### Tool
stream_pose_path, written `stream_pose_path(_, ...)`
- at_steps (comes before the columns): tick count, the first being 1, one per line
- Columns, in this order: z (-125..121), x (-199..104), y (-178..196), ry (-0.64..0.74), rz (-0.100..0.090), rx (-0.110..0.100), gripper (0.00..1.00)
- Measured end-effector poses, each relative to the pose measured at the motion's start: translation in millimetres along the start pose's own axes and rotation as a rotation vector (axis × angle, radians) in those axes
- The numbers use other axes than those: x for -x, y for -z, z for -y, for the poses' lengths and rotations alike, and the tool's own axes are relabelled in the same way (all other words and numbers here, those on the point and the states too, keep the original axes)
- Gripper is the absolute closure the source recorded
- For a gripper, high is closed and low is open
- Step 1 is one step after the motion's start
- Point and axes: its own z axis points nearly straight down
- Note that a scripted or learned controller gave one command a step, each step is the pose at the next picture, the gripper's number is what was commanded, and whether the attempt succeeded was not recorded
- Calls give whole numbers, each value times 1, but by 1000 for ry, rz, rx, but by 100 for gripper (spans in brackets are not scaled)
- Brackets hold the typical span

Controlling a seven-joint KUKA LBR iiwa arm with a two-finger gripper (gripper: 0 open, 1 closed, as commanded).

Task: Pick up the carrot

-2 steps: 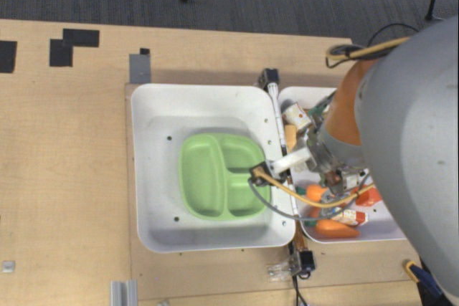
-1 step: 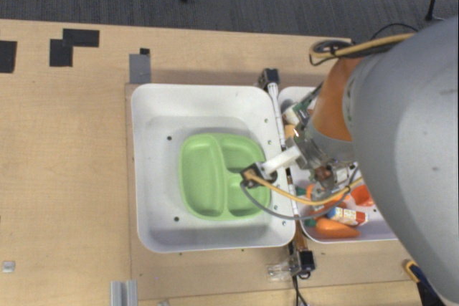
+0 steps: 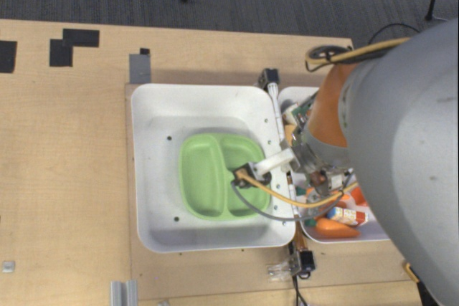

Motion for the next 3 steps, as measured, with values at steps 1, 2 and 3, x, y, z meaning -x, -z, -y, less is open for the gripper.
stream_pose_path(1, 57, -20, -43, 380, 1, 0, 0)
stream_pose_path(2, 65, -25, -74, 678, -9, 4, 0)
stream_pose_path(3, 64, -22, -66, 676, 2, -1, 100)
